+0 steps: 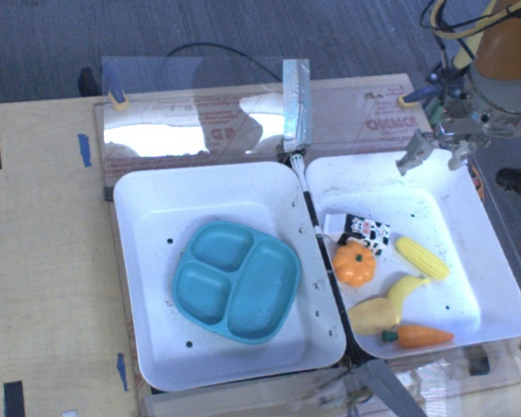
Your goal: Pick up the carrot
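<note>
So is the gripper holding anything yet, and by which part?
Nothing is held. The gripper hangs over the right bin's far corner; the carrot lies at the near wall.

We see an orange carrot (422, 334) with a green tip, a yellow corn cob (422, 258) and an orange pumpkin (354, 265). At nine o'clock from them sits a teal divided plate (237, 281) in a white bin (142, 214).

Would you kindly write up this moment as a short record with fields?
carrot: lying at the near edge of the right bin
neighbours: banana beside it, corn, small pumpkin, cow toy
left bin: holds a blue divided plate
pincer: above the right bin's far corner, apart from the carrot
task state: carrot not yet picked up
</note>
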Controlling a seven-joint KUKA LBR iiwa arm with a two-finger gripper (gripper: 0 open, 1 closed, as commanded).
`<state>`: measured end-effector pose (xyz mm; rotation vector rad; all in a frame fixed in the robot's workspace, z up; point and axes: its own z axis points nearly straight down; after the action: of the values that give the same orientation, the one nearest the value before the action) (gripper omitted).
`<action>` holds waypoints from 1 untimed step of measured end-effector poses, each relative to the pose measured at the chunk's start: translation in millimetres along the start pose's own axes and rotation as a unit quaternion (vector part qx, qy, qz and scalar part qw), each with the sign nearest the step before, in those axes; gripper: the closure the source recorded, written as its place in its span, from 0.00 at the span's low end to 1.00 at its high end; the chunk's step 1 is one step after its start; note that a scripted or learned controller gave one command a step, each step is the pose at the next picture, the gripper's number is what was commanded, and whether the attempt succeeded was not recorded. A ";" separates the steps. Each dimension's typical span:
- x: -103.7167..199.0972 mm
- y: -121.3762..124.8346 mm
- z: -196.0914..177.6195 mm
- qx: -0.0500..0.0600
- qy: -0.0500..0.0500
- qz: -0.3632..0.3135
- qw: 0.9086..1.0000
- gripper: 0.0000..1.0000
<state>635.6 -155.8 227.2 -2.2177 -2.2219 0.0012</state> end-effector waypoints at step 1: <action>-44.2 -54.6 86.7 0.002 0.001 -0.147 0.989 0.00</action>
<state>580.9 -200.0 140.5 -1.8656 -2.5201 0.0041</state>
